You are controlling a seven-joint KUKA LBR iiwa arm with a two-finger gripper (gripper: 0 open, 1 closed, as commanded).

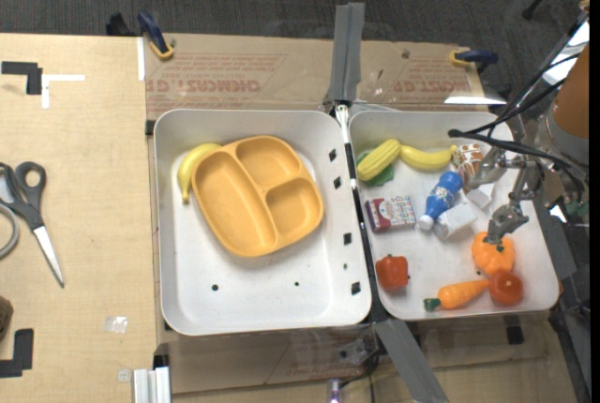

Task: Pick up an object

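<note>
The right bin (427,265) holds several toy foods. My gripper (506,225) hangs over its right side, just above an orange pumpkin (491,255), close to its top. A red tomato (506,289) lies right below the pumpkin, and a carrot (457,295) lies to the tomato's left. A white block (457,219) and a blue bottle (442,198) lie to the left of the gripper. Nothing shows held in the gripper.
Also in the right bin are a corn cob (378,159), a yellow banana (427,157), a red and white box (390,214) and a red pepper (393,272). The left bin (253,293) holds a yellow divided plate (255,195) and a banana (191,167). Scissors (33,214) lie at far left.
</note>
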